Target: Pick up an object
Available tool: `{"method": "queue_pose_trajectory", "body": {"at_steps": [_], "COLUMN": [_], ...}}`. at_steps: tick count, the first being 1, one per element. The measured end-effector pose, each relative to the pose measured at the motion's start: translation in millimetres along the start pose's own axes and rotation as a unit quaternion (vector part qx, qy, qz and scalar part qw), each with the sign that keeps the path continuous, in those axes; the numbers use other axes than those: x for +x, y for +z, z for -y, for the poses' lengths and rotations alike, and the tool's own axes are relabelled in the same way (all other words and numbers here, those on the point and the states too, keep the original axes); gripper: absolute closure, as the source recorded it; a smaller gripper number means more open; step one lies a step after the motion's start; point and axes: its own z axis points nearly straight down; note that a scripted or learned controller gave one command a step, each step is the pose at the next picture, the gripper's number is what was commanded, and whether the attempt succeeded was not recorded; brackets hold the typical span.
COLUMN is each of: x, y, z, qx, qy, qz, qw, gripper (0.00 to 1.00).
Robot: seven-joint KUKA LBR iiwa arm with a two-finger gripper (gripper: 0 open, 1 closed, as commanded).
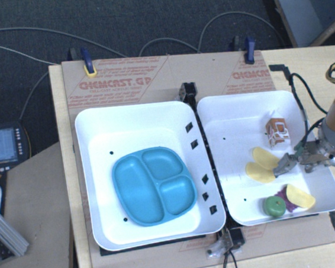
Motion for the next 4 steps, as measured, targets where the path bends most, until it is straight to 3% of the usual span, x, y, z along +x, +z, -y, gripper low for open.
{"method": "queue_pose_trajectory", "body": {"at_steps": [1,2,3,4], "x": [-0.8,-3.9,-4.0,44.9], "y": [-14.0,-72.3,-83.4,-95.3], "z": [-1.2,6.7,5.8,-14.9], "qx": [-0.003,-0.006,-0.005,-0.004], "qy": [0.000,0.000,0.000,-0.003], "qz": [0.001,0.003,0.003,0.001], "qw": [1.0000,1.0000,1.0000,1.0000], "gripper": [1.00,1.00,1.00,1.00]}}
